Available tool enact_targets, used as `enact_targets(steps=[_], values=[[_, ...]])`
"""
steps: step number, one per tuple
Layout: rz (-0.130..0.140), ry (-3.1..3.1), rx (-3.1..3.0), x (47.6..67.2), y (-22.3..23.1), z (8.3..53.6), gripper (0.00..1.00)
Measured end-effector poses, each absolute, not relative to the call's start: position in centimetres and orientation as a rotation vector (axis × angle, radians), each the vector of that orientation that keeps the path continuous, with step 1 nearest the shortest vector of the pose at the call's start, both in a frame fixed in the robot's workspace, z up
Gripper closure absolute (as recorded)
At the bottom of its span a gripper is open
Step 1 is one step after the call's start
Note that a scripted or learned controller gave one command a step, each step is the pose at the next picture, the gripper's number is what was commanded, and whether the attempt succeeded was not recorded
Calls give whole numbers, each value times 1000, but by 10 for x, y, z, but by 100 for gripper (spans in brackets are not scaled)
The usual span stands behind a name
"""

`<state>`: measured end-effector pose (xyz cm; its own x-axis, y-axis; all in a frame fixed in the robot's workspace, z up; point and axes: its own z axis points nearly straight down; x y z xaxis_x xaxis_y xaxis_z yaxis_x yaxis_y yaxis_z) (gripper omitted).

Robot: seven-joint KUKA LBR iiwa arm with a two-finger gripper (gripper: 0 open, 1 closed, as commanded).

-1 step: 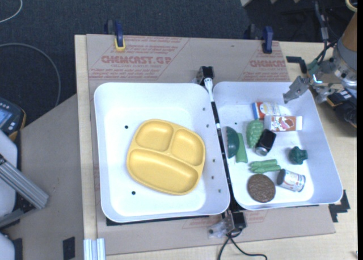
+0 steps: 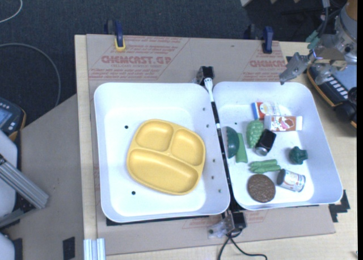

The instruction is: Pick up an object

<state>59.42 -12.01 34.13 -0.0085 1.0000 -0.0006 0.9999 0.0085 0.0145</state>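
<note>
Gripper (image 2: 294, 67) hovers above the right bin's (image 2: 317, 111) far corner, well apart from the toys; whether the fingers are spread or closed cannot be told. Nothing picked yet. Candidates lie in that bin: can (image 2: 291, 180), brown disc (image 2: 261, 188), carton (image 2: 282, 122), green pieces. Yellow tray (image 2: 165, 155) sits in left bin (image 2: 108, 139). Descent, grasp and lift all remain.
</note>
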Motion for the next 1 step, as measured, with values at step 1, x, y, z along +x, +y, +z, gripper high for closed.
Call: enact_targets(steps=[1], values=[[4, 2220, 2215, 594, -124, 344, 100]])
